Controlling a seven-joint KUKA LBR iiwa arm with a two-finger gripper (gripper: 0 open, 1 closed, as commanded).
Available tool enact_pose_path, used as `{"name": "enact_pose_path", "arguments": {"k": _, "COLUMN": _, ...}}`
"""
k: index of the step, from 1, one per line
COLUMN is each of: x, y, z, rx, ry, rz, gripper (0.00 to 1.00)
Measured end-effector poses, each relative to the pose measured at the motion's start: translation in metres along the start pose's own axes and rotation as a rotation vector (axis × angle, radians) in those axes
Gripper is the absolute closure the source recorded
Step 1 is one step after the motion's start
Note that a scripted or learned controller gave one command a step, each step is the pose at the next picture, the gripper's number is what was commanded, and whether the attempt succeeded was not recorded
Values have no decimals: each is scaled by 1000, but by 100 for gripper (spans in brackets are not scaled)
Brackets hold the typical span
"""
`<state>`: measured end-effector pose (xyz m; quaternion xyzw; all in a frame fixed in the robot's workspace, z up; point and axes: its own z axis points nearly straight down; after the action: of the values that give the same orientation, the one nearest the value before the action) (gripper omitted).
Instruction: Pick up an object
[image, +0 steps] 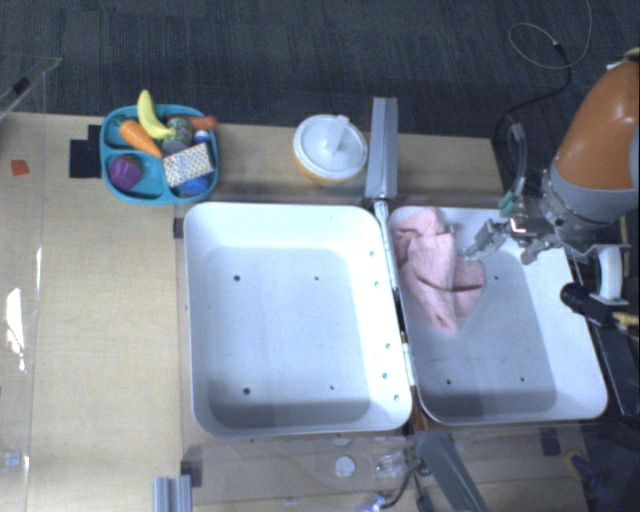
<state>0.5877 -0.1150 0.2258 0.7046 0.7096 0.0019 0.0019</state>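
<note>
Cloth (436, 275), pink and crumpled, lies in the right bin (540, 400), bunched against the bin's left wall near its far-left corner, w/ a narrower tail running toward the bin's middle. Nothing else shows on that bin's floor.

Gripper (484, 243) hangs over the far part of the right bin, just beside the cloth's right edge; whether it touches the fabric can't be told from this angle. Fingers are too small and blurred to read as open or closed, and no cloth is seen between them. Arm (600, 140), grey w/ orange band, comes in from the right side, its wrist above the bin's far-right corner.

Left bin (290, 400) sits alongside, separated from the right one by a narrow seam; a grey metal bar (381, 150) stands at the far end of that seam.

On the bench (90, 330) beyond the left bin: a blue tray (112, 150) near the bin's far-left corner, holding a banana (151, 115), a carrot (138, 136), a purple item (125, 171) and other small pieces. A white lidded bowl (330, 147) w/ yellow base sits near the bin's far-right corner, just left of the bar. A black cable (545, 45) loops on the dark floor past the bench's far edge.
</note>
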Motion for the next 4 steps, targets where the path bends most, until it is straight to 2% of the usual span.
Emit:
{"name": "enact_pose_path", "arguments": {"k": 1, "x": -7, "y": 39, "z": 126, "rx": -10, "ry": -2, "rz": -46, "gripper": 0}}
{"name": "enact_pose_path", "arguments": {"k": 2, "x": 44, "y": 51, "z": 38, "rx": -6, "ry": -1, "rz": -158, "gripper": 0}}
{"name": "enact_pose_path", "arguments": {"k": 3, "x": 26, "y": 48, "z": 129, "rx": -5, "ry": -1, "rz": -265, "gripper": 0}}
{"name": "enact_pose_path", "arguments": {"k": 4, "x": 21, "y": 64, "z": 135, "rx": -8, "ry": -1, "rz": -269, "gripper": 0}}
